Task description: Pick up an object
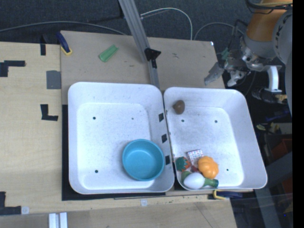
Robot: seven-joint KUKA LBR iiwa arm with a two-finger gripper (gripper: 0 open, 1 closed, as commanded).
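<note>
My gripper hangs above the bench just beyond the far right corner of the right bin, open with nothing between its fingers. Inside that bin, a small brown ball lies near the far left corner. A cluster sits at the bin's near edge: an orange round fruit, a white egg, a green piece and a small patterned packet. In the left bin, a blue bowl stands near the front right corner. The gripper is well away from all of them.
A grey metal pole slants down to the gap between the bins at the back. On the bench behind the left bin are a green block and a blue-and-yellow clamp. Cables trail behind the right bin.
</note>
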